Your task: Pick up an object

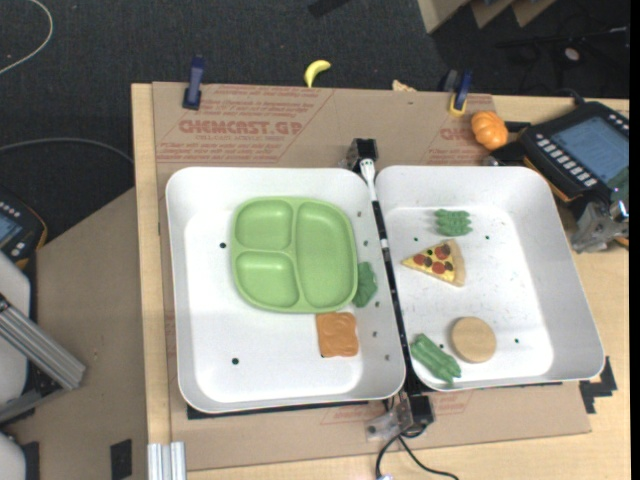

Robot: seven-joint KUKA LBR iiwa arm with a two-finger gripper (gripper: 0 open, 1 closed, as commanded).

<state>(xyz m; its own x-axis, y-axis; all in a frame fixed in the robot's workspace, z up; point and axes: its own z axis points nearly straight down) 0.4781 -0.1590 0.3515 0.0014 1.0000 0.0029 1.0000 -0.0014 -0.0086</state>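
Note:
The right bin (530,208) holds a pizza slice (437,262), a round tan cookie (472,339), a green leafy piece (452,222) near the back and another green piece (435,358) at the front left corner. In the left bin (200,358) lies a green divided plate (295,255), with an orange-brown toast-like piece (338,334) just in front of it and a small green piece (365,284) by its right edge.
A black divider strip (383,258) runs between the two bins. On the cardboard behind sit a yellow banana toy (316,71), an orange toy (489,129) and two blue clamps (193,83). A black controller (580,153) lies at the right.

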